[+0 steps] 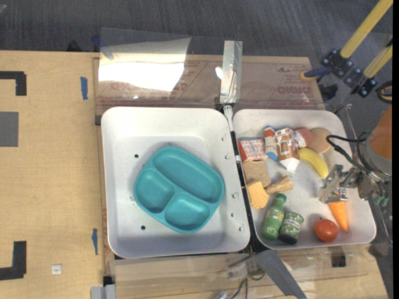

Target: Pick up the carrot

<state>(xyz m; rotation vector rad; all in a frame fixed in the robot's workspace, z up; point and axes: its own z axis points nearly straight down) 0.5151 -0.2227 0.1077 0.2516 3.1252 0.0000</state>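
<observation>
Gripper (335,189) at lower right of the frame, over the right bin (361,238); open or closed, cannot tell. Carrot (340,215) just below it, touching or nearly so, long axis near vertical, beside the tomato (326,230).

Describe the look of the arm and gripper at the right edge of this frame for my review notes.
The gripper is a small metallic grey assembly with silvery, angular finger parts. A thin black cable loops from above it toward the wrist. Behind it, at the frame's right edge, the arm shows its orange band, with darker grey hardware just below. No lettering or markings are legible.
</observation>
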